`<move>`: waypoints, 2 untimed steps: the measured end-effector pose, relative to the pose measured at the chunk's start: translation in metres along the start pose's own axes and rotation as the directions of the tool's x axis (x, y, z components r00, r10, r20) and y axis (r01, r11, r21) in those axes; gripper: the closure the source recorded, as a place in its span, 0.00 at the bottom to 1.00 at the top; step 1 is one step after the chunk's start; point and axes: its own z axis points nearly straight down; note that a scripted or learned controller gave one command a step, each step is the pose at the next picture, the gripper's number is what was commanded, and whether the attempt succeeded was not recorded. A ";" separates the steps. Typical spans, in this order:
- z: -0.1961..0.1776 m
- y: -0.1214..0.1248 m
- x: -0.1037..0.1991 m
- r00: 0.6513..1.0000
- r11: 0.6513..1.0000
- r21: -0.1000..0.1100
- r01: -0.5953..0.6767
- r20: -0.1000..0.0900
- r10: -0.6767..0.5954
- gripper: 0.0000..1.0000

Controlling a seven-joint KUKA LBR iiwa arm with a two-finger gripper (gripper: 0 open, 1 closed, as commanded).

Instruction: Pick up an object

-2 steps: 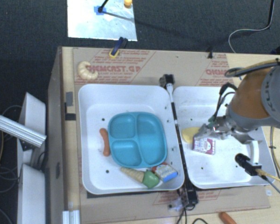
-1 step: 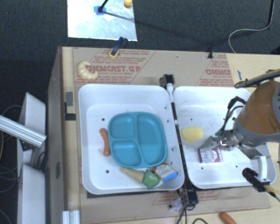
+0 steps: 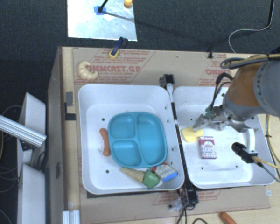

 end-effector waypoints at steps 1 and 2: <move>-0.001 -0.040 0.006 1.000 1.000 0.001 -0.001 0.000 0.001 0.00; -0.015 0.041 -0.005 1.000 1.000 0.001 0.001 0.001 -0.001 0.00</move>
